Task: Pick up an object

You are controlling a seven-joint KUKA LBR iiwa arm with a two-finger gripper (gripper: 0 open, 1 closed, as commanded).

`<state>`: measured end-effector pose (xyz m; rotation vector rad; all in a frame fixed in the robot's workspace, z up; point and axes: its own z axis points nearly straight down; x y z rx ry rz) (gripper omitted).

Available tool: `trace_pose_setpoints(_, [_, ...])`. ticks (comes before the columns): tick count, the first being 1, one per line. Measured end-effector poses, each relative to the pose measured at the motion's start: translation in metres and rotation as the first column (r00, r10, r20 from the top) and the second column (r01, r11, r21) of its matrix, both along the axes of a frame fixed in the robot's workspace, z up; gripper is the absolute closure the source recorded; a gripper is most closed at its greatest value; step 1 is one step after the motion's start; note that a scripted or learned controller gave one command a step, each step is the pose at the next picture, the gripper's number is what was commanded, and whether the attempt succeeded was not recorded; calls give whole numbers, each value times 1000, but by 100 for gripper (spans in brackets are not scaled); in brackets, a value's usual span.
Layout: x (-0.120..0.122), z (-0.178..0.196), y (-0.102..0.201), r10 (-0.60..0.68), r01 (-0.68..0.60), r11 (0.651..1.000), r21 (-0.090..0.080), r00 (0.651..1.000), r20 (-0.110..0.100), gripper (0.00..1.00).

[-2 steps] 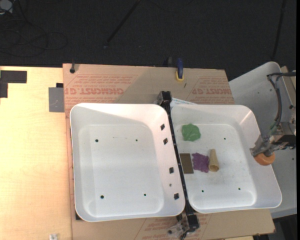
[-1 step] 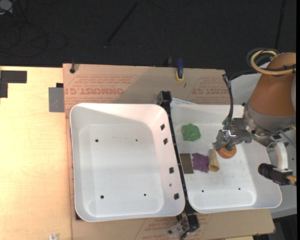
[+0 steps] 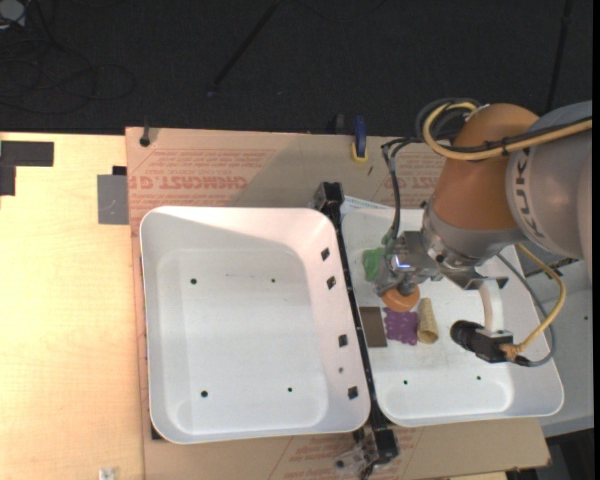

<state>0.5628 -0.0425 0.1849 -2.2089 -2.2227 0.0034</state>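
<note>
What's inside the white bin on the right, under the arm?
The right bin holds a purple object, a tan piece, a green object and an orange one. The arm covers whatever lies beneath it.

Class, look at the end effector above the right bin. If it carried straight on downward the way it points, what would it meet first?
Probably the orange object directly below the end effector, with the purple object just beyond it in the right bin. Depth is hard to judge here; it may already touch.
</note>
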Motion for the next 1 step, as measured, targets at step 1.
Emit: trace_pose_setpoints(1, [5,2,90,2,-2,1000,0,1000,3,100])
